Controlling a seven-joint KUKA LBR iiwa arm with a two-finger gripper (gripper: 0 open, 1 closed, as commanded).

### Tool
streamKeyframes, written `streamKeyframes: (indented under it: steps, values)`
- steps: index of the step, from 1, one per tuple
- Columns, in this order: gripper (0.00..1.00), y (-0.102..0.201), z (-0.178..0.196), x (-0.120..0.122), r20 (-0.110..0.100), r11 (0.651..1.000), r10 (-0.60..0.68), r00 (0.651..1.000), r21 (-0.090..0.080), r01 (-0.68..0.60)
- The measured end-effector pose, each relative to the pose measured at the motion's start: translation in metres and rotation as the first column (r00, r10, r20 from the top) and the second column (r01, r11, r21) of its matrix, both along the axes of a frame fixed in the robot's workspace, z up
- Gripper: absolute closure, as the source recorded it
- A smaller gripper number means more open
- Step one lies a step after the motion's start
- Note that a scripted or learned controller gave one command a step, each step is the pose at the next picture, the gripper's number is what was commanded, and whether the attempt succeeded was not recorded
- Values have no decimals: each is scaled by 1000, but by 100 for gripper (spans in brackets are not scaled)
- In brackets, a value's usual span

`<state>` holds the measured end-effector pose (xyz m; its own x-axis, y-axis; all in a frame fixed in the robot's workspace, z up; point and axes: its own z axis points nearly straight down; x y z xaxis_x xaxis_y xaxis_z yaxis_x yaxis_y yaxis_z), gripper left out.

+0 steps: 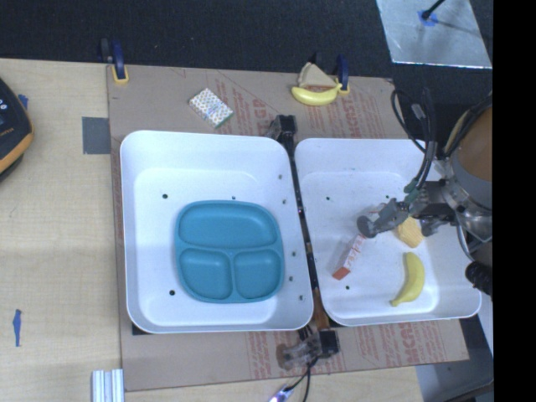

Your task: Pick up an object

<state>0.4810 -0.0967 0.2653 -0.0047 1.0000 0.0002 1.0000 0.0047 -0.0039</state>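
Hovering gripper (378, 222), perhaps clear of banana (409, 280)

Light wood bench (59, 249) w/ brown cardboard sheet (251, 99) on top, clamped at its far edge by two blue clamps (117, 61). Beyond bench's far edge, dark carpet (209, 15); shiny grey plate (431, 19) on it twd far right corner. Grey tape patch (95, 135) nr sheet's left edge.

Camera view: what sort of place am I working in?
Probably a robotics lab bench: two white bins clamped onto cardboard, toy food such as a banana, and loose cables.
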Motion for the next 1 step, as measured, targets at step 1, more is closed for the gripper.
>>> streamKeyframes:
  steps: [1]
  values:
    - [0,-8,-77,50,-1,1000,0,1000,-1,0]
